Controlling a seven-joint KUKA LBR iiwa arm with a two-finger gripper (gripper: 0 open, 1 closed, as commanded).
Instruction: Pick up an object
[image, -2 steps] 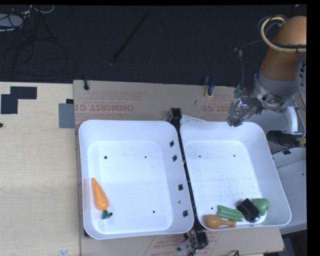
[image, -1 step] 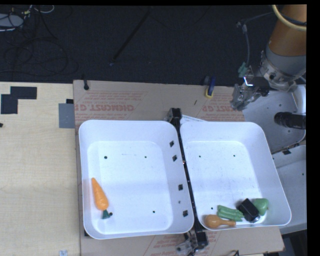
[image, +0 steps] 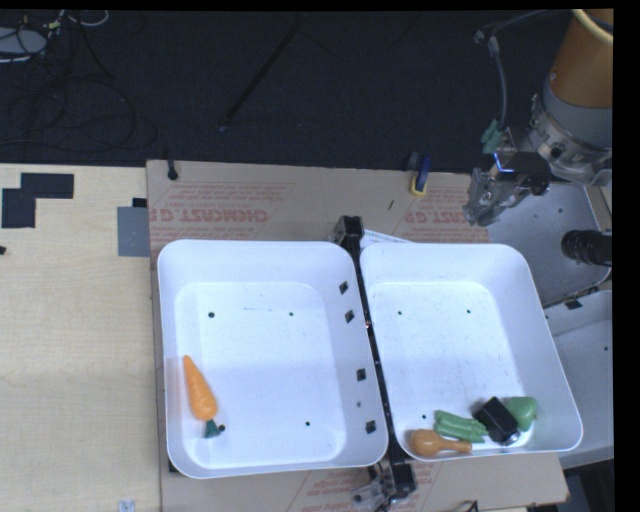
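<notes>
The arm (image: 575, 90) is cut off at the top right corner, and its gripper (image: 487, 197) hangs beyond the right bin's (image: 540, 300) far edge, grip state unreadable. A black block (image: 496, 419) overlaps green pieces (image: 460, 426) at the near right corner beside an orange gourd (image: 436, 443). A carrot (image: 199, 389) lies along the left bin's (image: 170, 350) near left wall.

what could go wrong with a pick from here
1. The black block, green pod-shaped toy, green rounded toy and tan pear-shaped toy crowd together in the right white bin's near corner, so a grasp may catch two or slip.
2. That cluster hugs the bin wall, which may block the end effector.
</notes>
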